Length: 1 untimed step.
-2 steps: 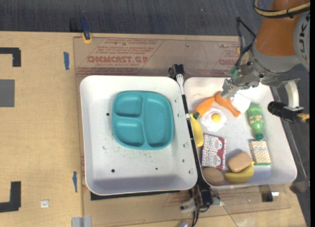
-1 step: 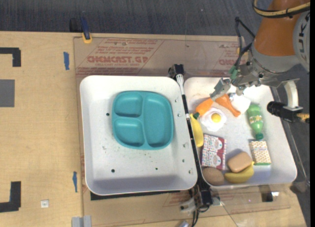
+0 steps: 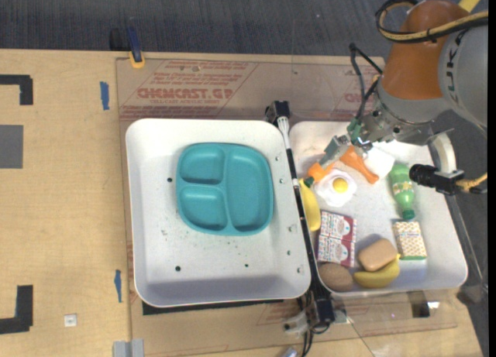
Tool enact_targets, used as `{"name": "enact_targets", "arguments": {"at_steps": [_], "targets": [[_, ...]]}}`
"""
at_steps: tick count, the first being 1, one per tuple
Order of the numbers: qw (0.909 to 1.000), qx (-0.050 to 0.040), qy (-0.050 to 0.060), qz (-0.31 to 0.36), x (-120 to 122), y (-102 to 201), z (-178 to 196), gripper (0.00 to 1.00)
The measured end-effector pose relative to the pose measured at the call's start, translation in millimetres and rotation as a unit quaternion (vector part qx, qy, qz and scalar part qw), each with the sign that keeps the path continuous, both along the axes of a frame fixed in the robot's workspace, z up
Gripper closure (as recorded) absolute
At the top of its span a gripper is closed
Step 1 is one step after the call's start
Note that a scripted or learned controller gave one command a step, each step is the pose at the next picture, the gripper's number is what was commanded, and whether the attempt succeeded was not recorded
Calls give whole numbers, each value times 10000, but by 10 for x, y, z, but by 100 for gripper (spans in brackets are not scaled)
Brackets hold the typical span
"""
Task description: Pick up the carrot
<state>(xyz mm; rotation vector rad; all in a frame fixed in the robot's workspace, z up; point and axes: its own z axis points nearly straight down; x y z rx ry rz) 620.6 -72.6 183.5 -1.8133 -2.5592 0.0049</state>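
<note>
The carrot [image 3: 359,165] is a short orange piece lying at a slant in the back half of the right bin [image 3: 446,266], just right of a fried egg [image 3: 339,187]. My gripper [image 3: 350,145] hangs directly over the carrot's upper end, at the tip of the grey arm with the orange band [image 3: 415,46]. Its tip overlaps the carrot's top, so I cannot see whether they touch. A smaller orange piece [image 3: 316,169] lies left of the egg.
The right bin is crowded: a green bottle [image 3: 403,191], a white block [image 3: 381,160], two small cartons [image 3: 335,238] [image 3: 409,239], bread [image 3: 377,253], a banana [image 3: 381,274], a brown round item [image 3: 335,275] and a yellow piece [image 3: 310,207]. The left bin [image 3: 155,262] holds a teal divided plate [image 3: 225,189].
</note>
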Motion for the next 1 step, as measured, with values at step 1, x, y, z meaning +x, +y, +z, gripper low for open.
{"name": "enact_targets", "arguments": {"at_steps": [1], "targets": [[9990, -14, -78, -436, 172, -238, -673, 0]]}}
